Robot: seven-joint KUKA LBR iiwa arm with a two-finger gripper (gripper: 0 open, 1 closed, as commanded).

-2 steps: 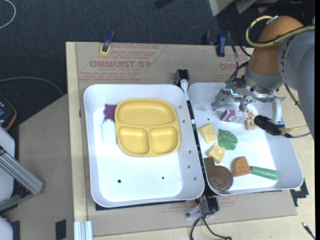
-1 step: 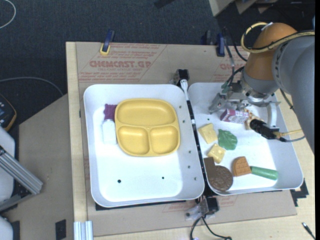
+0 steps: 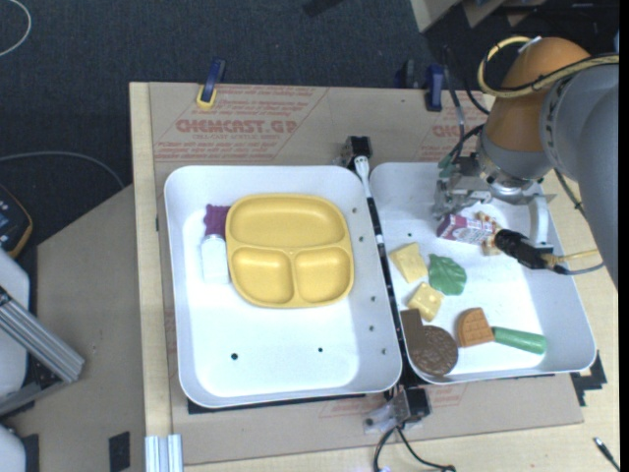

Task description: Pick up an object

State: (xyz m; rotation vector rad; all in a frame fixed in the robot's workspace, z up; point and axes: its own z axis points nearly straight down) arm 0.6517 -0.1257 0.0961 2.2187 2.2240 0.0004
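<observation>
Camera view puts your gripper (image 3: 458, 203) low in the far part of the right bin (image 3: 408, 205), at the far edge of a pink-and-white packet (image 3: 472, 229). The wrist hides the jaws, so you cannot tell how far they are parted, or whether they touch the packet.

Nearer you in the same bin lie two yellow blocks (image 3: 408, 262), one behind the other, with a green lump (image 3: 448, 275) just beside them. Along the near rim sit a brown disc (image 3: 433, 351), an orange-brown piece (image 3: 474, 326) and a green cylinder (image 3: 518, 339).

The left bin (image 3: 285, 352) carries a yellow divided tray (image 3: 290, 247). A purple item (image 3: 214, 218) and a white one (image 3: 212, 260) are tucked against its left side. Both bins rest on a brown board surface (image 3: 295, 116).
</observation>
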